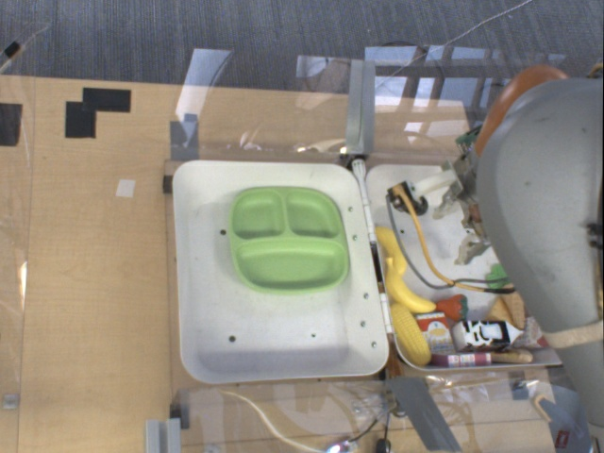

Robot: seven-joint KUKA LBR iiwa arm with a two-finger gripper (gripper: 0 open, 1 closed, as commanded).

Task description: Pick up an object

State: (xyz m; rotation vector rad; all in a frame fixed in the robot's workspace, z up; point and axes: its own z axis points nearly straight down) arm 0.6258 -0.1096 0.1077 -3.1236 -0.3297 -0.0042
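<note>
Gripper (469, 217) hangs over the far part of the right bin (401, 179), w/ metal parts showing just past the arm's edge; can't tell if it's parted, closed or gripping anything, since the arm (547, 206) covers most of it. Arm is a big grey mass on the right w/ an orange band (517, 88) at its far end. A yellow cable (425, 253) loops from a black fitting near the gripper down twd the near side of the bin.

Objects to pick lie clumped in the near part of the right bin: banana (401, 276) along the left wall, corn cob (409, 328) just nearer than it, a red-and-white packet (436, 331) beside that, a black-and-white item (486, 332), a thin pink stick-like thing (477, 358) at the near wall, plus a bit of green (496, 274) by the arm's edge (too hidden to name).

Left bin (198, 281) holds a green divided plate (288, 239), three compartments, sitting flat around mid-bin, slightly twd the far side.

Surface: light wood bench (85, 281) w/ black square markers (94, 109) at far left and a small pale tag. Clear plastic panels (203, 92) and metal brackets stand around the bins, catching glare. Beyond the bench, grey carpet floor (283, 12) w/ a thin cable across it at far right.
</note>
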